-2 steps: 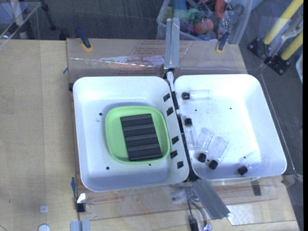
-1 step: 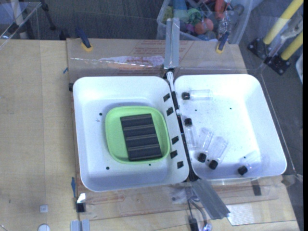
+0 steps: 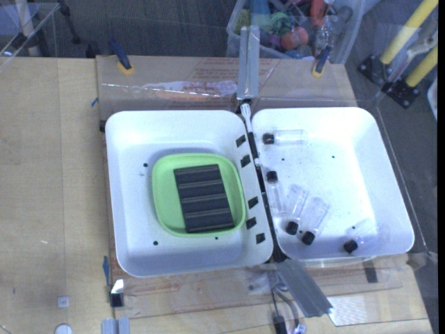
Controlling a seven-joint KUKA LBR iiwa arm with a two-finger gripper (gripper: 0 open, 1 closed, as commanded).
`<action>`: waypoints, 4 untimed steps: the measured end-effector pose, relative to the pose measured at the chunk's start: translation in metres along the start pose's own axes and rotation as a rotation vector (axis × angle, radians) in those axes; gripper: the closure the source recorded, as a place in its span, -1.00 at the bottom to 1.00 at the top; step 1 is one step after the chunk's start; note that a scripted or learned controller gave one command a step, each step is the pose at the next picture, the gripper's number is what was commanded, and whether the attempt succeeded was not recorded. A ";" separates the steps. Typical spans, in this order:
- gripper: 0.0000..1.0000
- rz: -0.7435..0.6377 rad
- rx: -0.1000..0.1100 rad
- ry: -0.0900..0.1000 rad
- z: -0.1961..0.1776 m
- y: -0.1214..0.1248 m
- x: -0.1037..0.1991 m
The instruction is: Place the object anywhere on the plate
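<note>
A light green square plate (image 3: 162,190) lies in the middle of the left white bin (image 3: 125,152). On the plate rests a dark grey ribbed rectangular block (image 3: 203,198), lying flat and slightly turned, well inside the plate's rim. In the right white bin (image 3: 361,152) lie several small clear vials with black caps: one near the back left (image 3: 285,138), a cluster by the divider (image 3: 300,213), and one at the front right (image 3: 357,241).
A metal divider with black clips (image 3: 252,186) runs between the bins. Behind the bins stands a clear tub of coloured toys (image 3: 299,12). Yellow-handled equipment (image 3: 410,26) sits at the far right. Wooden bench surface (image 3: 49,186) extends to the left.
</note>
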State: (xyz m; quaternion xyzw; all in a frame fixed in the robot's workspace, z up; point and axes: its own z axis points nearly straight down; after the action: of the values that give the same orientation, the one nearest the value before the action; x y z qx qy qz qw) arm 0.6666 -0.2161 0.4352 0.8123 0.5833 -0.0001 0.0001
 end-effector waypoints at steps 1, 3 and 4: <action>-1.00 0.099 0.000 0.000 0.000 -0.001 0.002; -1.00 0.261 -0.001 0.001 0.000 0.000 -0.001; -1.00 0.346 -0.001 0.002 0.000 0.000 0.001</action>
State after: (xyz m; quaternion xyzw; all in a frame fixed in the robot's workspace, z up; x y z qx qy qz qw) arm 0.6667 -0.2148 0.4353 0.9007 0.4345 0.0010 0.0002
